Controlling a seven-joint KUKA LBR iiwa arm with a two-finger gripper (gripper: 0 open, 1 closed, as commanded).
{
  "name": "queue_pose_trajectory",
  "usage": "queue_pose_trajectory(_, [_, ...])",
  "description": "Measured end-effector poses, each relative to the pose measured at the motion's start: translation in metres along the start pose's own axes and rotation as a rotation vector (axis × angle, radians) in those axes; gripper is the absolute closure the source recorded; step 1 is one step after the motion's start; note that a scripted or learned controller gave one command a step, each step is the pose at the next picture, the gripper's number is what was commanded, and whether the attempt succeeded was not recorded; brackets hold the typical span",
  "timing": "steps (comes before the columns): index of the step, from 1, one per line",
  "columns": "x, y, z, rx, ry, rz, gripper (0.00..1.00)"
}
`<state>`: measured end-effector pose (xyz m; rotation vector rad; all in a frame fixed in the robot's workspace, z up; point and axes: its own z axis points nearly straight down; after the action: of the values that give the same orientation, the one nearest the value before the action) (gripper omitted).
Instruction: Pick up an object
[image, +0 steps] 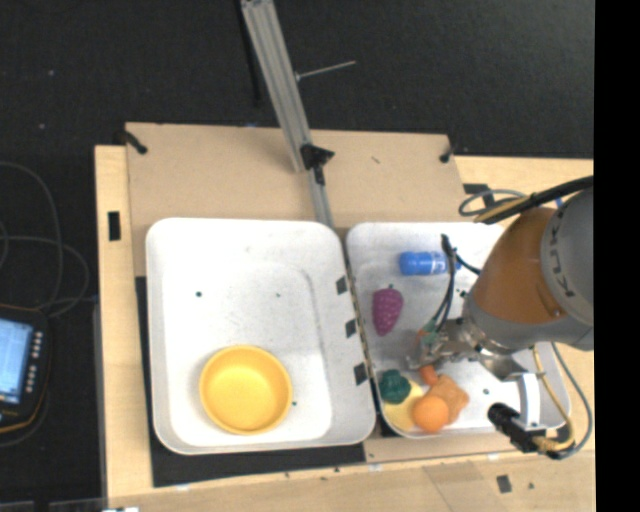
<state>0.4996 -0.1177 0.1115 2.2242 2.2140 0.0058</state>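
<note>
My gripper (430, 362) is low in the right bin (372, 250), near its front, under the grey wrist with the orange band. An orange ball-like object (431, 413) lies just below it, with a lighter orange piece (450, 392) beside it. A dark green object (393, 384) and a yellow piece (398, 401) sit just left of the gripper. Farther back lie a magenta berry-shaped toy (387, 308) and a blue cylinder (422, 263). The arm hides the fingertips.
A yellow bowl (245, 388) sits at the front of the left bin (200, 260). A metal pole (285, 95) slants down to the gap between the bins. Black cables (447, 290) hang near the wrist.
</note>
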Motion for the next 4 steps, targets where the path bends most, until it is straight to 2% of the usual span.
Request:
queue_pose_trajectory(1, [0.001,0.001,-0.043,-0.001,-0.001,-0.007,1.00])
queue_pose_trajectory(2, [0.004,0.012,-0.102,-0.004,-0.002,-0.009,1.00])
queue_pose_trajectory(3, [0.004,0.013,-0.108,0.003,0.000,-0.009,1.00])
queue_pose_trajectory(4, [0.054,0.021,-0.103,0.005,0.001,-0.012,1.00])
